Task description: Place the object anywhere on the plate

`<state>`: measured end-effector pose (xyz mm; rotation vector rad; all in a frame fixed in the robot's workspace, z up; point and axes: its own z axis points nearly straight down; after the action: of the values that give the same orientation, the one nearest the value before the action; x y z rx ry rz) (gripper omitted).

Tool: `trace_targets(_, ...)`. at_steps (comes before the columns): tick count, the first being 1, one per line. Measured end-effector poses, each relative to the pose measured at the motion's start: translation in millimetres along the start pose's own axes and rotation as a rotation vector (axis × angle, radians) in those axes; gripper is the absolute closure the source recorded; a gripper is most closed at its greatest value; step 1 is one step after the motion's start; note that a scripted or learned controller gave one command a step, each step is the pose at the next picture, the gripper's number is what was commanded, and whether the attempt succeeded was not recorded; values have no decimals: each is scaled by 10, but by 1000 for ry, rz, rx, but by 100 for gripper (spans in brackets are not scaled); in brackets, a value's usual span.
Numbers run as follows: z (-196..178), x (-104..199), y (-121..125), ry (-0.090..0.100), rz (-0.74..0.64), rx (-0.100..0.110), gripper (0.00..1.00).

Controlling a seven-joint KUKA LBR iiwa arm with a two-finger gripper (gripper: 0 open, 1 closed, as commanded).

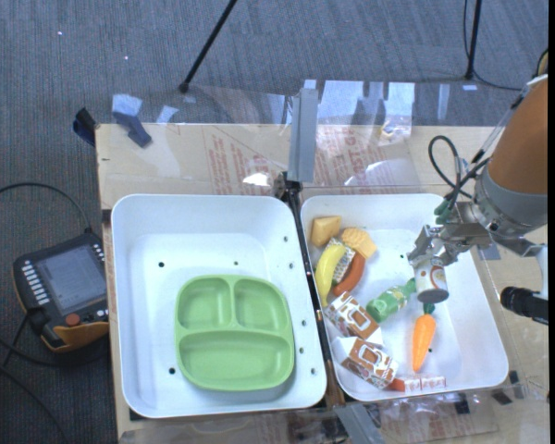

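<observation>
The hand (432, 265) hangs over the right bin (472, 350) at the frame's right, its fingers clamped on a small can (432, 283) lifted above the toys. Below it lie a carrot (423, 339), a green bottle (388, 302), a banana (327, 265) and two cartons (363, 340). The green plate (233, 331) sits in the left bin (148, 248), lower left of centre.

Red printed lettering runs across the brown cardboard sheet (213, 160) behind the two bins, but it sits under glare and at a slant, so no word can be made out. The small cartons (351, 316) in the right bin carry printed patterns (too small to read as text).
</observation>
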<state>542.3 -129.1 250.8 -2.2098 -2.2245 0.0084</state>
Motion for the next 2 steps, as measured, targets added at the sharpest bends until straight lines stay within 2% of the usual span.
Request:
trace_targets(1,134,687,-362,0,168,2,100)
trace_targets(2,258,1049,-384,0,-159,-1,100)
